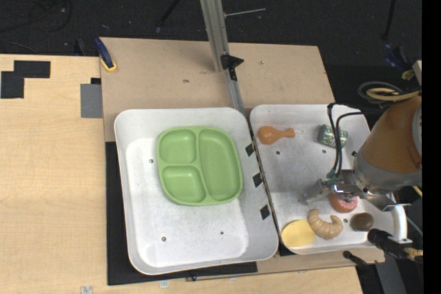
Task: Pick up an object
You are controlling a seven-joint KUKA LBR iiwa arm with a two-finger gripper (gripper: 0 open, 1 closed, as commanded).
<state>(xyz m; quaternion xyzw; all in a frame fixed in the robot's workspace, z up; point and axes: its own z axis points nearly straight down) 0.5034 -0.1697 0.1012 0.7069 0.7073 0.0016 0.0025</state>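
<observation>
The right bin [296,169] holds several small objects. An orange drumstick-shaped toy [275,134] lies near its back left, and a small green-grey item [333,136] sits at the back. A pink round piece [344,202], a tan croissant-shaped toy [325,224], a yellow disc [298,234] and a brown lump [362,221] lie along the front. My gripper [332,188] is low in the bin, directly over the near edge of the pink round piece and partly hiding it. The arm's orange band [393,144] rises behind it.
The left bin [145,217] carries a green divided plate [200,165]. A metal post [213,17] stands behind the bins. Black clips [256,179] line the shared rim between the bins. Cables [337,134] hang from the wrist over the right bin.
</observation>
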